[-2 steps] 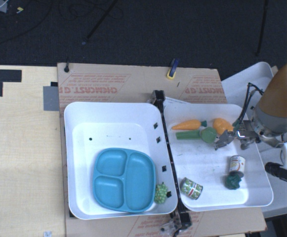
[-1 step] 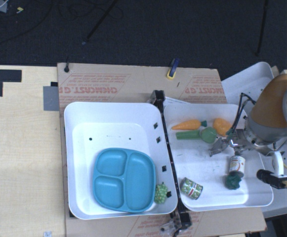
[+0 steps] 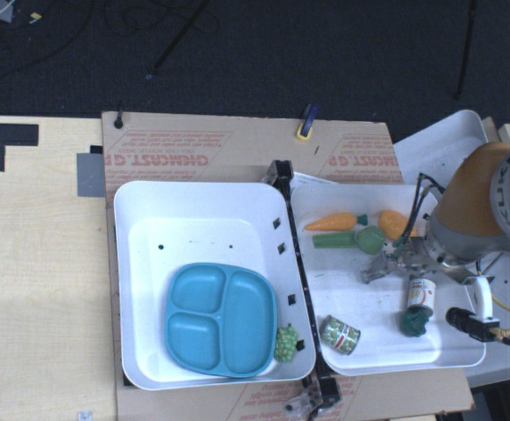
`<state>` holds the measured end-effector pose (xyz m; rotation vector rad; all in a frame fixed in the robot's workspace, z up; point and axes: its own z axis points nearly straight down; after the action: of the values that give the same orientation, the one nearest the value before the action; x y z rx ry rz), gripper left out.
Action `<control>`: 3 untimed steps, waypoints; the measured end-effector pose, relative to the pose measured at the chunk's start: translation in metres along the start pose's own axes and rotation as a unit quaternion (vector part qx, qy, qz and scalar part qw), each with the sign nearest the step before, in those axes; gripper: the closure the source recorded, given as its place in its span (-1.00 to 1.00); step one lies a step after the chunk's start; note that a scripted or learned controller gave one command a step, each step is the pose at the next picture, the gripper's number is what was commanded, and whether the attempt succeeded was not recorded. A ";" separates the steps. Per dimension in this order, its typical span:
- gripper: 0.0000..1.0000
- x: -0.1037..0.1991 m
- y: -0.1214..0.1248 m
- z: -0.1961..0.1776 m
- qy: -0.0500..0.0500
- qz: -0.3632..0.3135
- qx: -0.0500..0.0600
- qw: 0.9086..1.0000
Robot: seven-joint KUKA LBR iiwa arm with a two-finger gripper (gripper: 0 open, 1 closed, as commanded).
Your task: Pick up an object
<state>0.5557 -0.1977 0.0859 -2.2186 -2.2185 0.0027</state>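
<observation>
My gripper is low in the right bin, reaching in from the right beneath the grey and orange arm. It sits just right of a green rounded toy with a long stem, close to it or touching it. An orange carrot lies behind that, and another orange piece lies by the wrist. A small bottle with a red-and-white label and a dark teal lump lie right of the gripper, toward the front. A green labelled can lies on its side at the bin's front left.
The left bin holds a blue divided plate and a small bumpy green thing at its front right corner. A black divider runs between the bins. Brown cardboard lies under both bins.
</observation>
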 end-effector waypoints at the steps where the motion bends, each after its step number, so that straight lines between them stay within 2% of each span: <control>1: 1.00 -0.001 0.000 -0.012 0.000 0.001 -0.001 1.000; 3: 1.00 0.006 0.015 -0.117 -0.001 0.000 -0.003 1.000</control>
<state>0.5709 -0.1920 0.2032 -2.2215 -2.2234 -0.0016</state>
